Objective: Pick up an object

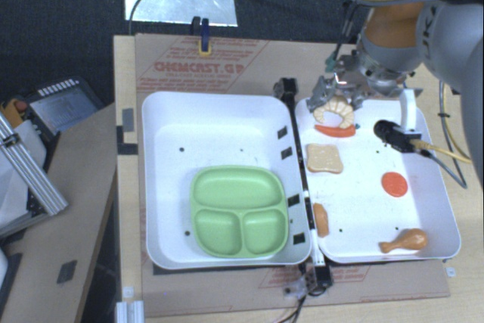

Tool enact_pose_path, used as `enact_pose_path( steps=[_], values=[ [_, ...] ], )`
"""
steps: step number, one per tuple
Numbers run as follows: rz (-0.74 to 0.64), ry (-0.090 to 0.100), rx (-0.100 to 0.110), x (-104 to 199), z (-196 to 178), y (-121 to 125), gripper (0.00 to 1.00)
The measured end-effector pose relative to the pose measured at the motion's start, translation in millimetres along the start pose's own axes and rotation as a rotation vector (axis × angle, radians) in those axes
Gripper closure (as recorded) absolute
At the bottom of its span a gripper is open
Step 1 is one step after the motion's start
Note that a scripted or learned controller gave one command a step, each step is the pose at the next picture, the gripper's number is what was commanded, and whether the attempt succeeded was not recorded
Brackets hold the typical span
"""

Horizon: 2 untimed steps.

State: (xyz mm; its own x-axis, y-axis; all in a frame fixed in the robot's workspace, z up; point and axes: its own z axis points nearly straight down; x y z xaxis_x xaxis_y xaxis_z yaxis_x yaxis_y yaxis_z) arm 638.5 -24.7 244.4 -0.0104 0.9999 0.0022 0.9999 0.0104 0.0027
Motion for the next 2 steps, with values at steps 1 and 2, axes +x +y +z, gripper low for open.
enact_pose_path(
  steps=[1, 2],
  values=[
    [0.001, -0.001, -0.001, 51, -3, 9, 1.00],
    [0.001, 0.000, 0.000, 96, -2, 11, 1.00]
  ],
)
